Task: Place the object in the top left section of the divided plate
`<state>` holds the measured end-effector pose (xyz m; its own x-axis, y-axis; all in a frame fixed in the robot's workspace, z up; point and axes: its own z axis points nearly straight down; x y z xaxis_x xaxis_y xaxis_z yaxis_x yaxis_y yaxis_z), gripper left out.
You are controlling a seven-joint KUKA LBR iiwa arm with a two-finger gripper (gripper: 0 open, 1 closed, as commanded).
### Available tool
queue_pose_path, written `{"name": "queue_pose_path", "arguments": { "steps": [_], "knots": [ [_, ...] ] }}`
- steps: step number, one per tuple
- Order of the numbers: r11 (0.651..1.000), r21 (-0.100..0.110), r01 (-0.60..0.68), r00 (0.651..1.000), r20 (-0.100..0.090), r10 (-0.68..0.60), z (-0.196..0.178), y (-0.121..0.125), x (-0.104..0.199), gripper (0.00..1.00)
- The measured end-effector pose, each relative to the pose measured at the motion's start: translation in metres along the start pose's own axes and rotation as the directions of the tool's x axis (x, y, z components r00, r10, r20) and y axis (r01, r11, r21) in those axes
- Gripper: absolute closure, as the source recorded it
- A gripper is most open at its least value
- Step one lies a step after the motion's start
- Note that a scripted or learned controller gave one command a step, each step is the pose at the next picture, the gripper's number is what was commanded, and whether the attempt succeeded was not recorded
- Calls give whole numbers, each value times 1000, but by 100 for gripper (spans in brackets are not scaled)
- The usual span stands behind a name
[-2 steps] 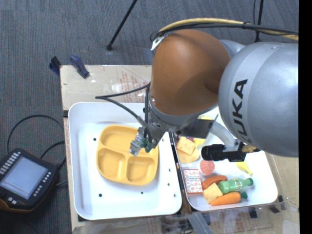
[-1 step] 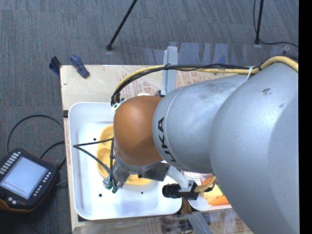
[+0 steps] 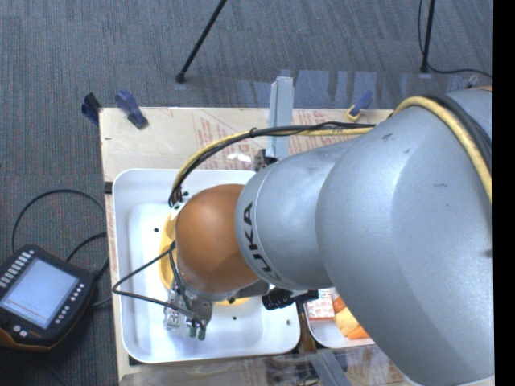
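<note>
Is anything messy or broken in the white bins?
Nothing looks spilled or broken. The arm covers most of the left bin, with its tool low over the bin floor. The right bin shows little.

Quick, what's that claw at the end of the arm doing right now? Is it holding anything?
Gripper: low over the left white bin, near its front edge; whether it is open, closed or holding anything cannot be told.

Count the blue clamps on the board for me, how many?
3: two blue clamps at the board's top left corner, one at its top edge right of middle. The arm may hide others.
</note>
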<state>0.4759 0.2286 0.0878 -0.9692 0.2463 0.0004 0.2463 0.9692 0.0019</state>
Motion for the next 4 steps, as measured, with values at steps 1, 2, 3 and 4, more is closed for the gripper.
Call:
{"name": "queue_pose_path", "arguments": {
  "steps": [1,2,3,4],
  "knots": [
    [946,-1,325,946,-9,-325,2,-34,-24,100],
    [995,1,100,995,-3,-100,1,-9,-5,100],
    [980,2,200,980,-3,-200,1,-26,-6,100],
    [903,-3,429,903,-14,-429,3,-49,-41,100]
  ]
}}
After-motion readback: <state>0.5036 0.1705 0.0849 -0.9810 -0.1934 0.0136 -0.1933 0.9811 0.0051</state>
